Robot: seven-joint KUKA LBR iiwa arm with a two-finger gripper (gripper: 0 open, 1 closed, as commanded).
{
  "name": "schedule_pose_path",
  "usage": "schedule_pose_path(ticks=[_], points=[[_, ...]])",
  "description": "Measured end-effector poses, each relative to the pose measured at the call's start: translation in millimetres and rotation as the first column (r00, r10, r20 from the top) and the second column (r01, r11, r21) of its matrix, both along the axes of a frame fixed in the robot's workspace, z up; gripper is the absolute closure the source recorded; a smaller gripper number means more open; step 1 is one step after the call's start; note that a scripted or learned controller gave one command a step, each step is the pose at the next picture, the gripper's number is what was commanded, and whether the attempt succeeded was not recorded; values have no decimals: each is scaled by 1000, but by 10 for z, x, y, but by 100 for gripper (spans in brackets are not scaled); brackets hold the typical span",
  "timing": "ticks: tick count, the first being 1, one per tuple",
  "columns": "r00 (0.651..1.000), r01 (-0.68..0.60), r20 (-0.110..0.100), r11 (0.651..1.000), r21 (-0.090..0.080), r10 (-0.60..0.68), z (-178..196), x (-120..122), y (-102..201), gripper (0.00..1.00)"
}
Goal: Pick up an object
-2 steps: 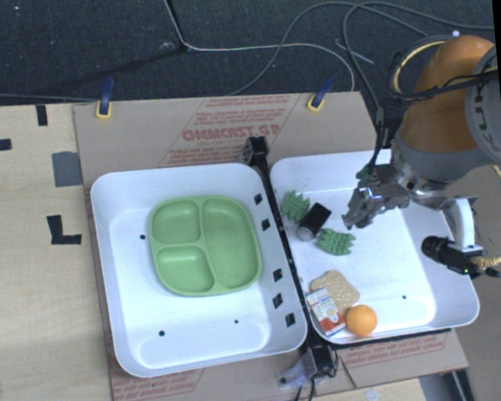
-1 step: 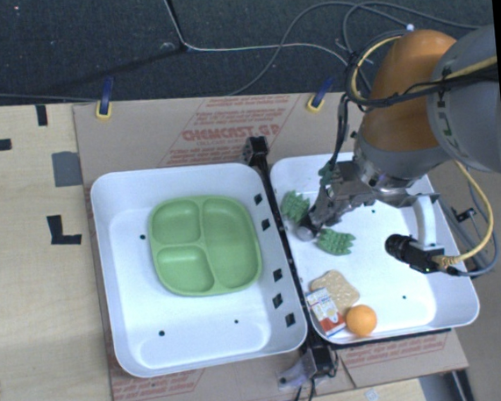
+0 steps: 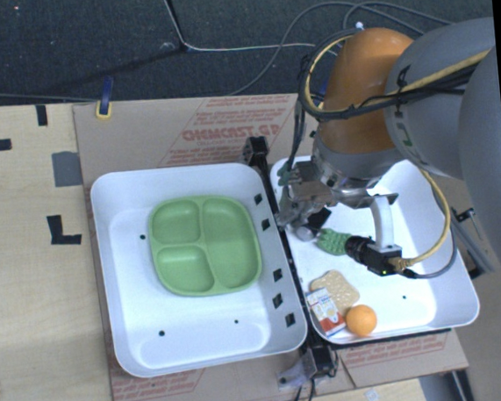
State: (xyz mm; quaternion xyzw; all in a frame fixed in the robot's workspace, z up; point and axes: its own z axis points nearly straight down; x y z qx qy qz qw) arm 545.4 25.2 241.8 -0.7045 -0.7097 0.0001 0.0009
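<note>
Cardboard sheeting covers the surface (image 3: pixel 38 286) and carries both bins; we list contents from the left.

Left bin (image 3: pixel 132 339): one green divided plate (image 3: pixel 205 244), lying flat near the middle, well apart from the arm. We judge it a drop-off place or spare item, not the present target.

Right bin (image 3: pixel 437 309): the pickable things cluster in its left half. A green item (image 3: pixel 332 242) lies just below the wrist, partly hidden. Nearer the front edge lie a tan, cracker-like piece (image 3: pixel 334 286), a small red-and-white packet (image 3: pixel 326 312) touching it, and an orange ball (image 3: pixel 361 320) just beside both.

Arm (image 3: pixel 373 95): it reaches in from the right, orange band uppermost, wrist turned down over the bin's left wall. The jaws (image 3: pixel 303 216) sit low by that wall, close to the green item. We cannot tell how far apart they stand, nor whether anything lies between them; the wrist hardware hides that.

Judgement: the low pose suggests a grasp attempt at the green item, with the bin wall close enough to obstruct it.
</note>
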Motion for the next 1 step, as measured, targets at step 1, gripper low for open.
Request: schedule_pose_path(ticks=[1], points=[[1000, 2, -1, 1000, -1, -2, -142, 132, 457, 100]])
